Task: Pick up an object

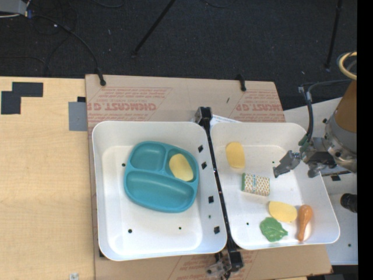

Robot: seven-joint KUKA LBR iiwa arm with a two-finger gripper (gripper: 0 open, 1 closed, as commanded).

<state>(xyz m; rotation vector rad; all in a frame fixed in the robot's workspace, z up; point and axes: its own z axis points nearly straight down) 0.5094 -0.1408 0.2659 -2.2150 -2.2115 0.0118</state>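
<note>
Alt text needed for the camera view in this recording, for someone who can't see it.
A grey robot arm's gripper hovers over the right white bin, above a small patterned block, two yellow pieces, a green piece and an orange carrot-like piece. The left white bin holds a teal divided plate with a yellow piece in one compartment.

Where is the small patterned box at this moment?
The small patterned box lies in the right bin, near its middle, below the yellow oval piece and above the flat yellow piece.
</note>
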